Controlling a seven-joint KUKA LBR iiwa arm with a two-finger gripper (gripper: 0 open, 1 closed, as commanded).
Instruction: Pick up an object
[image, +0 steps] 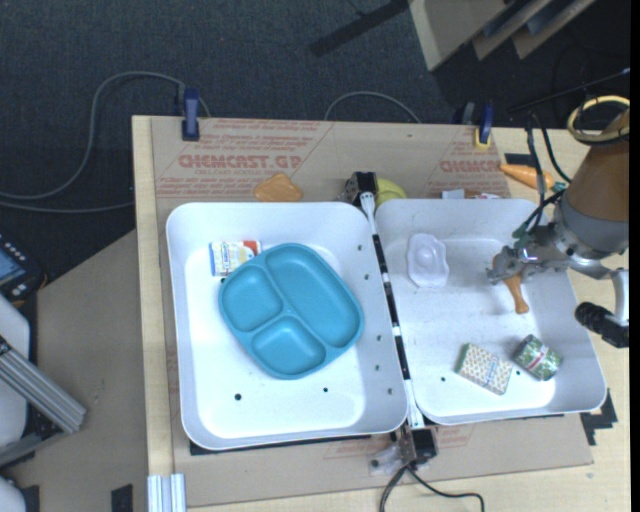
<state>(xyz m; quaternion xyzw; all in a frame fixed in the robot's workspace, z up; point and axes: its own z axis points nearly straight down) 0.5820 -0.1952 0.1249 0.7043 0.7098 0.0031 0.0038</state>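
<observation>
Nearest the lens, the left bin (200, 400) carries my landmark, a blue tray (290, 308) with three wells, and every place below is given from that tray. Left bin and right bin (440, 395) are the largest things on the bench, the right one just beside the tray's right. My arm (600, 195) reaches in far to the tray's right, and my claw (512, 262) hangs low over the right bin, with a thin orange stick (517, 295) at its tip; whether the claw is spread or pinching I cannot tell. A small carton (233, 255) pokes out at the tray's upper-left edge, touching it. A clear plastic cup (427, 258) lies to the tray's right, short of my claw. Lower right of the tray sit a patterned packet (486, 368) and, just beyond, a green wrapped lump (537, 357). I judge the stick light, stiff and slippery, best taken across its middle.
</observation>
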